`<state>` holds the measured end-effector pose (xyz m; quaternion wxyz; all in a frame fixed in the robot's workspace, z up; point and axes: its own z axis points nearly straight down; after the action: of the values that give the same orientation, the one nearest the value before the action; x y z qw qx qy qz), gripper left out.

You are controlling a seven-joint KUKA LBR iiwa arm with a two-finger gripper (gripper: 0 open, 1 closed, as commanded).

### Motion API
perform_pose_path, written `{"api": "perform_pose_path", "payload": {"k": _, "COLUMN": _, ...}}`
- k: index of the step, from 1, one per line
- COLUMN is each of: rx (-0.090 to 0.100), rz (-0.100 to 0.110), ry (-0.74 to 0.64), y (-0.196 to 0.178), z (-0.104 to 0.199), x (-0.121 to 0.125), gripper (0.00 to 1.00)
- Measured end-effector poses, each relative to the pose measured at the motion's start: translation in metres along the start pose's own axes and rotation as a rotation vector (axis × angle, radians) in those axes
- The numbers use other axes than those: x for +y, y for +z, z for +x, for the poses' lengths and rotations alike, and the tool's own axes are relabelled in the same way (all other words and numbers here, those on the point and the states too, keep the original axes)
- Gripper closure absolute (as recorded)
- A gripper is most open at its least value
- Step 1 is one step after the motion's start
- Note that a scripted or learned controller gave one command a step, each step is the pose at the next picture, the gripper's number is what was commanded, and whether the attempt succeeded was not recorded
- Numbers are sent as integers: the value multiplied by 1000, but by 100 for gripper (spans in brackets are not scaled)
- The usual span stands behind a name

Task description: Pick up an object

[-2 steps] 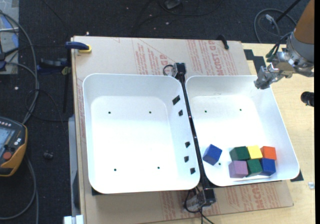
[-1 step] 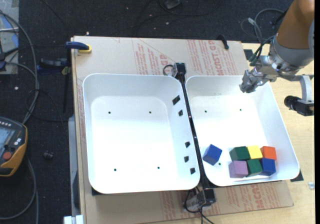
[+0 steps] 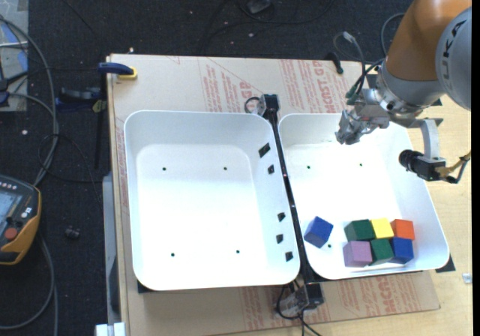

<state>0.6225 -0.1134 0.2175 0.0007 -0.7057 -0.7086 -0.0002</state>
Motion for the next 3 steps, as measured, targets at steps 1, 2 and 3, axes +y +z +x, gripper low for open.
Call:
{"api": "perform_pose_path", "payload": {"k": 1, "rx": 0, "rz": -2, "ry": 0, "y": -11, "z": 46, "x": -11, "gripper": 100}}
{"api": "perform_pose_path", "payload": {"k": 2, "rx": 0, "rz": -1, "ry": -1, "y": -21, "z": 99, "x": -26, "gripper": 100}}
{"api": "perform_pose_path", "payload": {"k": 3, "rx": 0, "rz": 1, "ry": -1, "y": -8, "z": 155, "x": -39, "gripper": 100}}
